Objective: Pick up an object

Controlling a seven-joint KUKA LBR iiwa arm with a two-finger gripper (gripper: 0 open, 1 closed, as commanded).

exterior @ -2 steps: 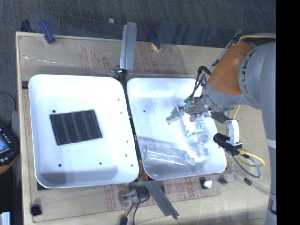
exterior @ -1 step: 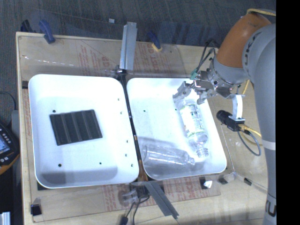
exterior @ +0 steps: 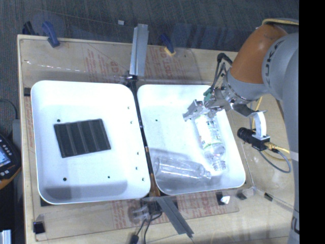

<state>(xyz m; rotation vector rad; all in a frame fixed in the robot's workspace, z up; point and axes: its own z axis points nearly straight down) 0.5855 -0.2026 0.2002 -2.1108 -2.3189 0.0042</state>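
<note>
My gripper (exterior: 195, 109) hangs over the upper middle of the right bin (exterior: 152, 105). Just below and to its right lies a clear plastic bottle (exterior: 211, 142) with a white label, running down toward the bin's lower right corner. The bottle's upper end sits close to the gripper, and I cannot see whether they touch. A second clear plastic bottle (exterior: 179, 168) lies on its side along the bin's front wall.
A dark ribbed rectangular block (exterior: 82, 136) lies flat in the left bin (exterior: 45, 95). A metal divider bar (exterior: 138, 47) stands behind the gap between the bins. The arm's grey and orange body (exterior: 259, 55) looms over the right bin's far right corner.
</note>
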